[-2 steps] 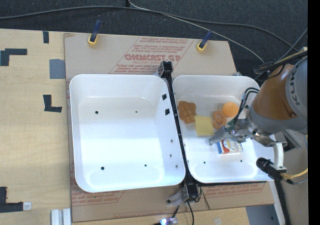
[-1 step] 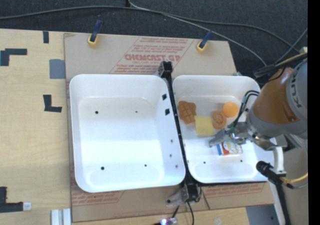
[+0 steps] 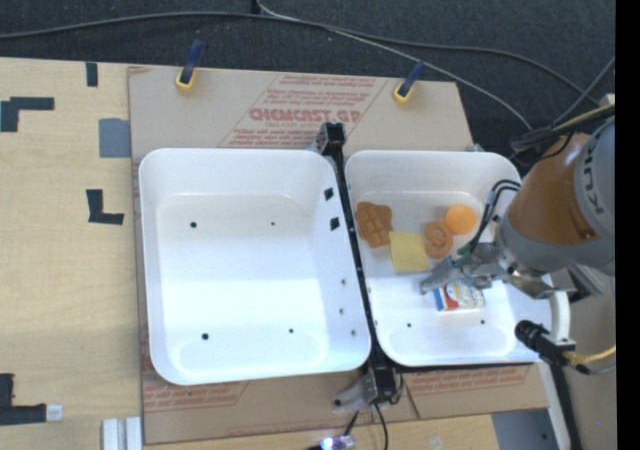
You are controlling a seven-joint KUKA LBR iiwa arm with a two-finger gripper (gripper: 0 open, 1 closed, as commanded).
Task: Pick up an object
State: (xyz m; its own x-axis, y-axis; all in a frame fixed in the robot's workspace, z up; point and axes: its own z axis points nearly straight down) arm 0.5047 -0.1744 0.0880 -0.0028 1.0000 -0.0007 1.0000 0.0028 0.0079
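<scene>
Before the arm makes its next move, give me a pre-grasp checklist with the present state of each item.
1. Gripper is inside the right bin: ok.
2. Something to pick lies beneath it: ok, the small white carton lies just under the fingers.
3. Carton held between the fingers: cannot tell.
4. Carton apart from its neighbours: ok, the yellow block and the orange ball lie apart from it.
5. Brown waffle piece out of the arm's way: ok, it lies near the divider.

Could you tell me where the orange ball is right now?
The orange ball lies in the right bin, toward its far right part, touching or nearly touching the brown round piece and just up-left of the gripper.
</scene>
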